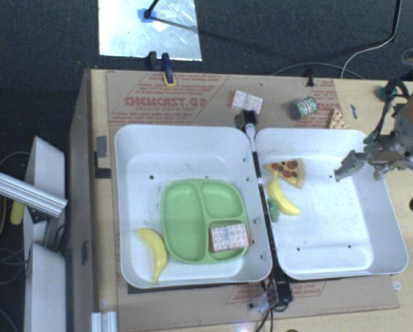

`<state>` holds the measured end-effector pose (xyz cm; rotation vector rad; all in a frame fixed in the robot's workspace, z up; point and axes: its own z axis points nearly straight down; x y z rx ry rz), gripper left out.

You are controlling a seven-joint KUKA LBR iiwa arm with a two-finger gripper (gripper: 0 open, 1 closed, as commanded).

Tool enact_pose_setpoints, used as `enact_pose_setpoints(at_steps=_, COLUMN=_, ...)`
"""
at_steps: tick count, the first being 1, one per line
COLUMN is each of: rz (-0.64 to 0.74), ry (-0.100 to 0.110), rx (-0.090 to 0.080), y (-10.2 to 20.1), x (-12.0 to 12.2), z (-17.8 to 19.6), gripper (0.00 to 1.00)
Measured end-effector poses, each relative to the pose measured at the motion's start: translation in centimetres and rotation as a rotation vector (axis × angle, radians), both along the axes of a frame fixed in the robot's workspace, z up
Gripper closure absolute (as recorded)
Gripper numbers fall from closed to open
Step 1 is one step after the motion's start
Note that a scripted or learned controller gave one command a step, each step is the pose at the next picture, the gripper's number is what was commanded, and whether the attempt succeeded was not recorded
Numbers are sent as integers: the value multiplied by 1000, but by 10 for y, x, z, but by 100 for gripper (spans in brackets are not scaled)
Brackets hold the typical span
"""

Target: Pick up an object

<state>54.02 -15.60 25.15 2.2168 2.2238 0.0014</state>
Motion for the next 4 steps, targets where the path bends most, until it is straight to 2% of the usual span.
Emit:
enact_pose_setpoints(at_steps=1, rz=1, ry=6, rx=2, y=27, x=30, z=-139, gripper=0)
enact_pose_setpoints(at_steps=2, rz=1, ry=-1, rx=1, y=59, x=109, z=-151, gripper=0)
enact_pose_setpoints(at_steps=3, rz=-2, ry=-4, rx=-1, y=58, x=65, z=-165, gripper=0)
enact_pose_setpoints(at_steps=4, rz=1, ry=7, rx=-3, y=68, x=120, z=-167, gripper=0)
